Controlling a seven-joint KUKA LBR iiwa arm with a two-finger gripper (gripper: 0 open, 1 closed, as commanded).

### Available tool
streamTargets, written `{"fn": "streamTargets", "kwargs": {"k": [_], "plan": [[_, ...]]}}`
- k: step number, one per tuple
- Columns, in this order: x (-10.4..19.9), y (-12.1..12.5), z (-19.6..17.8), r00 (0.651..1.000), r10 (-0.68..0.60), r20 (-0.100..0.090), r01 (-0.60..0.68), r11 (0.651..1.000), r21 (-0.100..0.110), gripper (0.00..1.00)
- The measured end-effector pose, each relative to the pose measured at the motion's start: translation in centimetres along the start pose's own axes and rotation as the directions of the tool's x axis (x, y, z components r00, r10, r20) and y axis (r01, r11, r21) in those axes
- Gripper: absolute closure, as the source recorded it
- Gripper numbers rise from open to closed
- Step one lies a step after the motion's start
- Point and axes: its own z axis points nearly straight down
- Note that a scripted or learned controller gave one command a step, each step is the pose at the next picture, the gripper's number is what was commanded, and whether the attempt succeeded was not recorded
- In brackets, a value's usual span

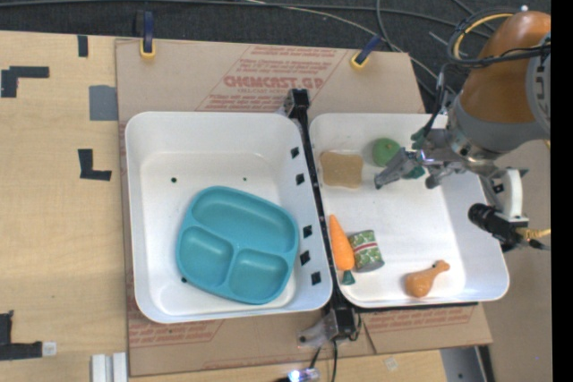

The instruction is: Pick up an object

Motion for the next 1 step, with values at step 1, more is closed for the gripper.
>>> {"fn": "streamTargets", "kwargs": {"k": [1], "plan": [[-0.48, 0.18, 4.43, 1.0, 0.001, 0.001, -0.001, 1.0, 0.002, 0.0]]}}
